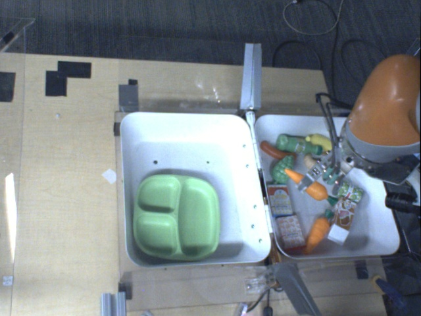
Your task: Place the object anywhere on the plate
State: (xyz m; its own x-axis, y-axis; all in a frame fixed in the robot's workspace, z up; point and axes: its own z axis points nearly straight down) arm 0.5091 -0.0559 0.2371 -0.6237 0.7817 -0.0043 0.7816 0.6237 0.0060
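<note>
Orange plastic, smooth and rounded: the small toy carrot (316, 191) near the middle of the right white bin (392, 241) is the piece we judge to be the target, since the metal two-finger gripper (327, 174) sits right above its upper end. We cannot tell how wide the jaws stand or whether they have it. We expect it to be light, stiff and a bit slippery, best pinched across its thick middle. Crowding it are a green bottle with a yellow cap (301, 143), a red sausage-shaped toy (271, 151), a second orange carrot (318, 232) towards the near edge, and small printed cartons (281, 201). Our goal, the green compartment plate (176, 216), lies in the near-left corner of the left white bin (197, 127), across the bin walls
</note>
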